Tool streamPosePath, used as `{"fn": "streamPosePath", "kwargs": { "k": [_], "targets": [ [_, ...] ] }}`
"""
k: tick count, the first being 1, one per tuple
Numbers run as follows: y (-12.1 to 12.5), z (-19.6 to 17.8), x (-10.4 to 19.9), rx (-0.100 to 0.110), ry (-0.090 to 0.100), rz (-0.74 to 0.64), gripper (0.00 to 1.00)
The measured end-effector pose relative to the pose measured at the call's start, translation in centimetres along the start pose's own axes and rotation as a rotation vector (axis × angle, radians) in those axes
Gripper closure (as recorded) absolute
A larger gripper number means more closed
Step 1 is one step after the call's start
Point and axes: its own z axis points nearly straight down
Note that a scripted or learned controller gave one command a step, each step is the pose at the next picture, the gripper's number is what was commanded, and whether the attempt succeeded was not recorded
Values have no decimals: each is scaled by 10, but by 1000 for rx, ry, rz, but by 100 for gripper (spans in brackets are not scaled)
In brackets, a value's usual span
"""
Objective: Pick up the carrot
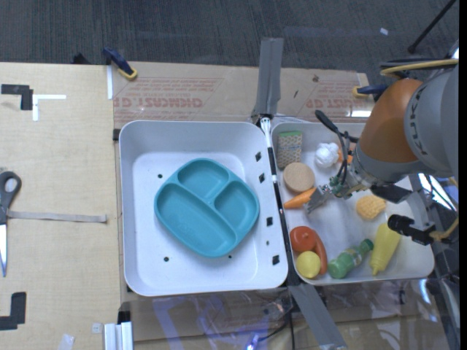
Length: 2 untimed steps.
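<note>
Carrot: the carrot (300, 199) lies flat in the right bin (408, 271), its thin end toward the wall shared with the left bin, just left of the jaws (319, 201) and touching or nearly touching them.
Jaws: we see the metal tips low over the bin floor at the carrot's thick end; we cannot tell how wide they stand, and nothing shows between them, so we judge the carrot not yet held.
Why so placed: we read the arm (408, 126) as reaching in from the right to meet the carrot end-on.
Nearest neighbours: a round tan biscuit (298, 176) sits just above the carrot, close enough to be nudged; a red tomato (303, 236) and a yellow lemon (309, 264) sit below.
Farther out: a white garlic (327, 153) and a small box (290, 146) lie above the jaws; a yellow sponge-like piece (371, 207), a green bottle (349, 259) and a yellow corn (384, 248) lie right and below.
Open room: bare floor lies right under the jaws, between the carrot and the tomato.
Edges: the carrot's tip is near the bin wall, so little room remains leftward.
Beyond: the left bin (139, 217) holds a blue tray (206, 206); scissors (6, 203) rest on the counter (58, 268).
</note>
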Motion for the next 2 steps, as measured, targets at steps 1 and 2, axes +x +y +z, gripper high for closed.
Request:
{"fn": "streamPosePath", "kwargs": {
  "k": [1, 2],
  "targets": [
    [16, 0, -5, 1, 0, 358, 0],
    [16, -9, -5, 3, -1, 355, 100]
  ]
}}
